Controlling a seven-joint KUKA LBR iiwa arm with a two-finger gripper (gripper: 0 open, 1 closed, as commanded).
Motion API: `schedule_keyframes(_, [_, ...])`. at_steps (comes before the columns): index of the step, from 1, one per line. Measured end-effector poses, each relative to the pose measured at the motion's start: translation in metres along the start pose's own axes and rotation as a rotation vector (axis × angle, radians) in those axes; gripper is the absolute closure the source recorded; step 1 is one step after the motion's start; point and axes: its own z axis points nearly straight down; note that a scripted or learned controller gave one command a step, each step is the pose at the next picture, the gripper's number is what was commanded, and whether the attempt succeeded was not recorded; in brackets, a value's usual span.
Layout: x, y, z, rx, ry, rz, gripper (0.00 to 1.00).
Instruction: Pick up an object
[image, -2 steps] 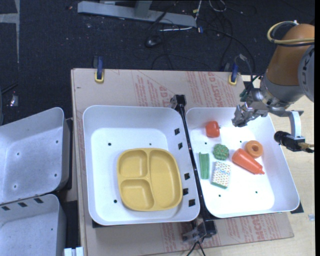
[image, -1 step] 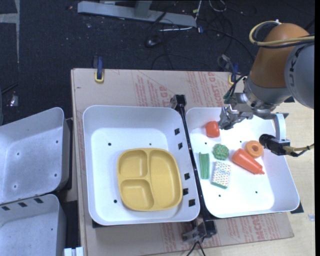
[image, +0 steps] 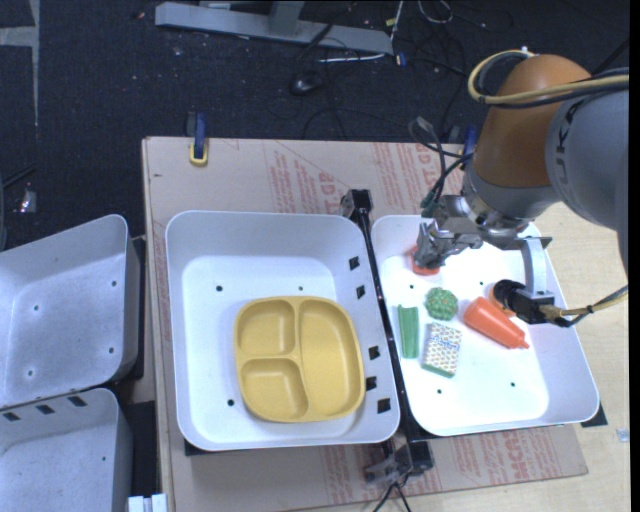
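Note:
My gripper (image: 436, 246) hangs low over the far left corner of the right bin (image: 560, 395). Directly beneath it a small red object (image: 426, 266) peeks out, mostly covered by the gripper; whether it is being gripped cannot be seen. Further forward in the same bin lie a round green bumpy piece (image: 441, 301), a green stick (image: 408, 331), a white block with a dotted pattern (image: 442, 349) and an orange carrot-shaped toy (image: 495, 322).
The left bin (image: 200, 300) holds a yellow divided plate (image: 299, 357). A black divider (image: 380, 310) runs between the two bins. Grey trays (image: 60, 300) sit off the bench at the left. The arm's orange band (image: 530, 110) looms above the right bin's back.

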Motion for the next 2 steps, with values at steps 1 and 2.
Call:
schedule_keyframes(1, [0.050,-0.017,-0.012,0.000,0.000,-0.002,1.00])
schedule_keyframes(2, [0.108,-0.037,-0.002,0.002,0.000,-0.002,1.00])
